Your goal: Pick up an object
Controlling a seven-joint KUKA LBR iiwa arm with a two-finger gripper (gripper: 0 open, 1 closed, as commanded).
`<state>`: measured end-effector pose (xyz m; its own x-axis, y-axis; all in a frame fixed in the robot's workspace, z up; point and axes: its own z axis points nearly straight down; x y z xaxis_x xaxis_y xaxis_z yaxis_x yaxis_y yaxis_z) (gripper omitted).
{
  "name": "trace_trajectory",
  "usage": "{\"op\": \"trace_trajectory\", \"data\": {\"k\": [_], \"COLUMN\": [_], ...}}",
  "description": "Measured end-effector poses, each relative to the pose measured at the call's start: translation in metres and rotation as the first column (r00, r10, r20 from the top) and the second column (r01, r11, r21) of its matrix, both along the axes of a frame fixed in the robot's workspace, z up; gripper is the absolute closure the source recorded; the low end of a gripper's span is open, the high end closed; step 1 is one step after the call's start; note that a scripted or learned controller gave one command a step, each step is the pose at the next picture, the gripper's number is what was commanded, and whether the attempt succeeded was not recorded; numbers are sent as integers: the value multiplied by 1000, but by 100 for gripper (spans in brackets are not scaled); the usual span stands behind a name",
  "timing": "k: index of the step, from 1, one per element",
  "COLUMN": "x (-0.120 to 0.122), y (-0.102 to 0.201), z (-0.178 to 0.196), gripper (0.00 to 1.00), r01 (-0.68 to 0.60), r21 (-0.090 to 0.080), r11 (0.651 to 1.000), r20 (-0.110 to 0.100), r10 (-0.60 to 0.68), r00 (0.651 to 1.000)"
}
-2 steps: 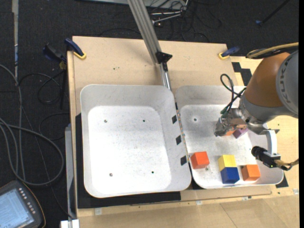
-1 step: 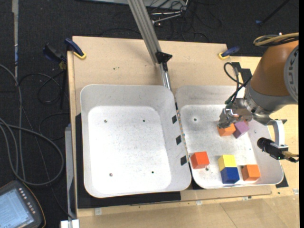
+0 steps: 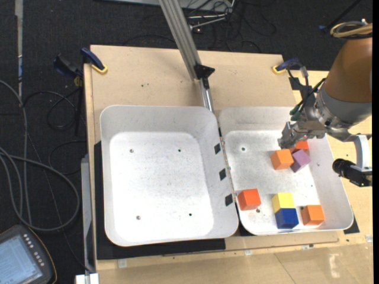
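— Where is your pincer at this moment?

— My pincer hangs low over the right bin, near its far right part. My grey arm with its orange band comes in from the right above it.

— Is it clenched or released?

— I cannot tell; the tips are dark and blurred against the bin floor.

— What lies under it?

— Just beside the tips sits a small red-orange piece, partly hidden by the pincer. Touching that cluster are an orange cube and a purple cube, the purple one tilted against the orange one's right side.

— And the other objects?

— Near the front of the same bin, an orange cube by the divider stands alone. To its right a yellow cube touches a blue cube just in front of it, and another orange cube sits just beside the blue one, by the front right rim.

— The left bin?

— The left bin lies beside the right one on the counter, their rims meeting in the middle.
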<state>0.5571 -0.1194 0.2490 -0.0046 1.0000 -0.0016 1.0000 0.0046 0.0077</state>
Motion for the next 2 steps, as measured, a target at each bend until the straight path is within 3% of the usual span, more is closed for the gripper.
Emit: {"op": "trace_trajectory", "data": {"k": [1, 2], "x": [2, 27], "y": [0, 41], "z": [46, 40], "gripper": [100, 100], "r01": [1, -2], "r21": [-1, 1], "r11": [1000, 1000], "r20": [-1, -5], "r10": [-1, 2], "r00": [1000, 1000]}}
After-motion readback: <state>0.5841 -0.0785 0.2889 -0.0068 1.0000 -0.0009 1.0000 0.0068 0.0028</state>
